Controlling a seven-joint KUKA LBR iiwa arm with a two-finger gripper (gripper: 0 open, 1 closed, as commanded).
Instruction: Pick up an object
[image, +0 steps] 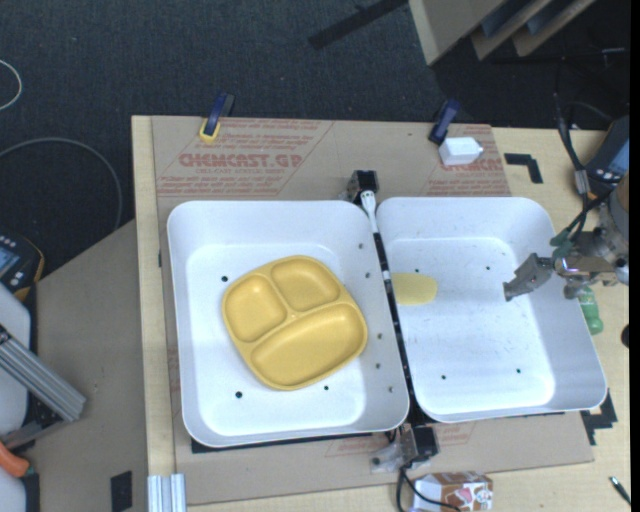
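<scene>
Item 1: yellow divided plate (293, 322), flat in the middle of the left bin (190, 240), open to a grasp from above.

Item 2: small pale yellow piece (414, 289), at the right bin's (560, 370) left edge, just beside the shared wall.

Item 3: gripper (525, 280), over the right bin's right edge, well apart from both items. I see nothing held; whether it is open, I cannot tell. I judge no pick begun.

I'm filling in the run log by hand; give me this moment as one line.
gripper: over right bin, near its right side, holding nothing | yellow divided plate: left bin | small yellow piece: right bin, by divider | pick: not yet done
</scene>
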